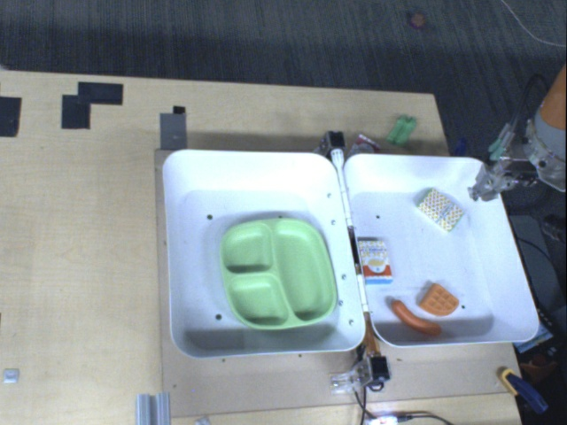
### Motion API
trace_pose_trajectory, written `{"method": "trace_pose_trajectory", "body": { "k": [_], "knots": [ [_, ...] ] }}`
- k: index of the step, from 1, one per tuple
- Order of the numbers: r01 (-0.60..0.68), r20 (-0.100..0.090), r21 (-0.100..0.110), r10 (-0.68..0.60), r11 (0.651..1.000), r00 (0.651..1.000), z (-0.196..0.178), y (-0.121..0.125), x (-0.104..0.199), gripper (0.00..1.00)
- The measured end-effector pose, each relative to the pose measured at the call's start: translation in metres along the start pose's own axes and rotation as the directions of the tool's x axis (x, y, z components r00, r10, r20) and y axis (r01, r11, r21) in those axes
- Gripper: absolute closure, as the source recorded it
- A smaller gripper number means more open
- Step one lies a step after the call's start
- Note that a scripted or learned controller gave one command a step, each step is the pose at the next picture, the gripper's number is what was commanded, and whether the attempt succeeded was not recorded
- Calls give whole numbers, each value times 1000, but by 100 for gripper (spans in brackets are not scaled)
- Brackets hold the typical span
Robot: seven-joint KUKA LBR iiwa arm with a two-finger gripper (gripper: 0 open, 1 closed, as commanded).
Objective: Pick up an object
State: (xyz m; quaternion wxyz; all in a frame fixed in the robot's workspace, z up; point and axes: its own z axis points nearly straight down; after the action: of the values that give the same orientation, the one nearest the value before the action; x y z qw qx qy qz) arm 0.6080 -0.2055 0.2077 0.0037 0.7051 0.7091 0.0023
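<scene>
Camera view, looking down at a slant on a light wooden table (80,264) that carries two shallow white bins side by side. The left bin (190,193) holds a pale green divided plate (277,272) with three compartments, lying flat near the bin's middle.

The right bin (509,273) holds four small objects, well apart from the plate. A small carton with a red and blue printed face (374,259) lies close to the bin's left wall, just beside the seam between the bins. A square packet with a blue and yellow checked pattern (440,209) lies tilted toward the bin's far right part. An orange waffle-shaped toy (438,300) lies near the bin's near edge, and an orange-red sausage-shaped toy (415,317) lies just beside it, to its left and nearer the camera; whether the two touch cannot be told.

The arm enters at the right edge, its orange band (556,104) visible above the wrist. The tool (486,187) hangs over the far right rim of the right bin, near the checked packet but apart from it. Nothing is visible between its fingers; how far they stand apart cannot be told.

A green object (403,129) lies on the table beyond the bins.
</scene>
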Motion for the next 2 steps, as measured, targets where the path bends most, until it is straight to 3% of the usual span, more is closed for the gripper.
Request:
{"method": "trace_pose_trajectory", "body": {
  "k": [1,2],
  "knots": [
    [0,-1,4,0,1000,1000,2,-1,0,0],
    [-2,0,2,2,1000,1000,112,-2,37,0]
  ]
}}
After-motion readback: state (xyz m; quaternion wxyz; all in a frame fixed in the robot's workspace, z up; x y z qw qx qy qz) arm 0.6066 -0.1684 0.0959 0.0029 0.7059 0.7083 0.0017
